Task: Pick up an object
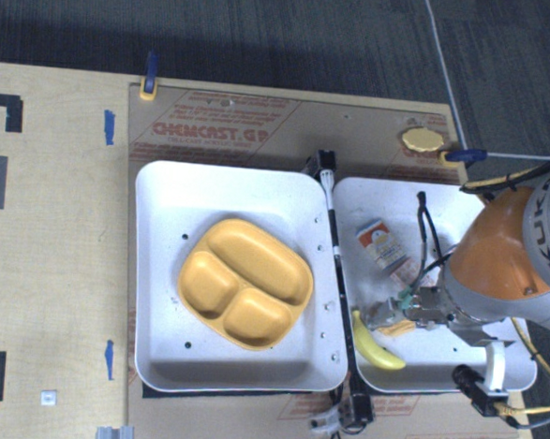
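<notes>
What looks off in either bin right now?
Nothing damaged or spilled. The yellow divided tray lies skewed in the left bin, rotated against its walls. In the right bin, the banana sits by the near wall, and a small packet lies tilted. The gripper hovers over the clutter by the banana.

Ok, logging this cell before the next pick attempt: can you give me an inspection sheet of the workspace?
Surface: wooden bench bearing two white bins.
Job's things: yellow compartment tray upside down in left bin; banana and small packet in right bin.
Clutter: small items near the gripper, too blurred to name.
Grippers: gripper low in right bin, above the banana.
Cables: black cable by the arm.
Surroundings: dark floor, blue clamps.
</notes>
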`<state>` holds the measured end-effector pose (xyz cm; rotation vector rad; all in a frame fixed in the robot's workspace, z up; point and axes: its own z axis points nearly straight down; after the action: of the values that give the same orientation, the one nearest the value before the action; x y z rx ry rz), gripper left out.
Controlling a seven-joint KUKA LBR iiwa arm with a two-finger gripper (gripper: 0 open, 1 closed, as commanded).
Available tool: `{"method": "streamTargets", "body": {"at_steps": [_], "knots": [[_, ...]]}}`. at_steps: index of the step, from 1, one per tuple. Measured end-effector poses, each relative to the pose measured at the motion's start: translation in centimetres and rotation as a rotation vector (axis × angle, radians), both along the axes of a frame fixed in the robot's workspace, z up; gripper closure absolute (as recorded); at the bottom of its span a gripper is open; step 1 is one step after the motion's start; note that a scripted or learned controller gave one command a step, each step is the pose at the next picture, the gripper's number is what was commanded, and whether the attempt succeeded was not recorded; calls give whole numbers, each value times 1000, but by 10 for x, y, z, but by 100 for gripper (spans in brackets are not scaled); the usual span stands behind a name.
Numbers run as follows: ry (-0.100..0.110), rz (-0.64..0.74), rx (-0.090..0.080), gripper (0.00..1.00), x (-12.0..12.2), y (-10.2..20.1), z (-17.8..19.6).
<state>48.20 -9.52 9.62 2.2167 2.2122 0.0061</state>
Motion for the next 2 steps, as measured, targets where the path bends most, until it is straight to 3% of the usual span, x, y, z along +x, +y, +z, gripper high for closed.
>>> {"method": "streamTargets", "body": {"at_steps": [1, 2], "knots": [[-4, 0, -1, 100, 1, 0, 10], [-4, 0, -1, 0, 1, 0, 10]]}}
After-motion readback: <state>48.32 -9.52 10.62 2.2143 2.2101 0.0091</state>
